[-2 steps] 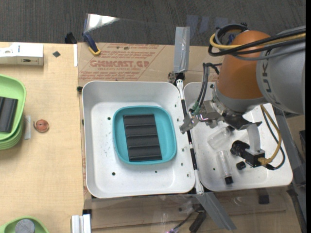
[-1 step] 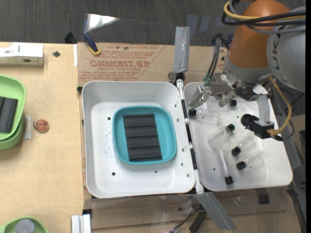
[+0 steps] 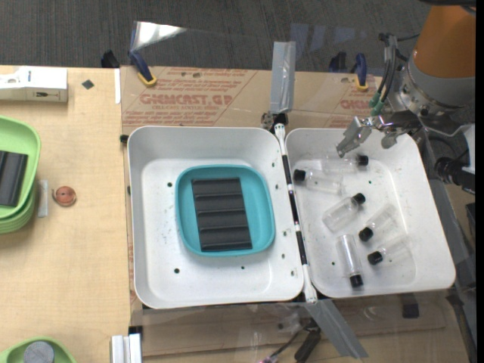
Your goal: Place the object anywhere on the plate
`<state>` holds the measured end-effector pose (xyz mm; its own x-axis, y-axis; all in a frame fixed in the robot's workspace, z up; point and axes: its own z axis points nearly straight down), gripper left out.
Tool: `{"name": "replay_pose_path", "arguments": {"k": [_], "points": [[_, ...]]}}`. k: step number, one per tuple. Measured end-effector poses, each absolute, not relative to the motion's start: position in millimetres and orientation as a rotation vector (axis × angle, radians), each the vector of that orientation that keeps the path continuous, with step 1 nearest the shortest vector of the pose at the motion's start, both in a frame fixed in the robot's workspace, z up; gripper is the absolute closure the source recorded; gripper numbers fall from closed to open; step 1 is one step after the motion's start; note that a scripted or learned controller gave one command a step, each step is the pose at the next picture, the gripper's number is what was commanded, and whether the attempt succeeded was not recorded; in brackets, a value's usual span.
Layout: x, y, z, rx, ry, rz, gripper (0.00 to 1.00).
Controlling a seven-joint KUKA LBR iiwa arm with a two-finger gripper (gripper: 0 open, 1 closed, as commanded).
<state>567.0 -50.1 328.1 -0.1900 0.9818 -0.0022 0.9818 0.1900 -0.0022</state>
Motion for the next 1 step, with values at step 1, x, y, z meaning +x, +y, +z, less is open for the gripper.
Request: {"name": "replay_pose_path", "arguments": {"k": [1], "points": [[541.8,24.7,299.3,2.012,2.415,-0.008,0.00]]}}
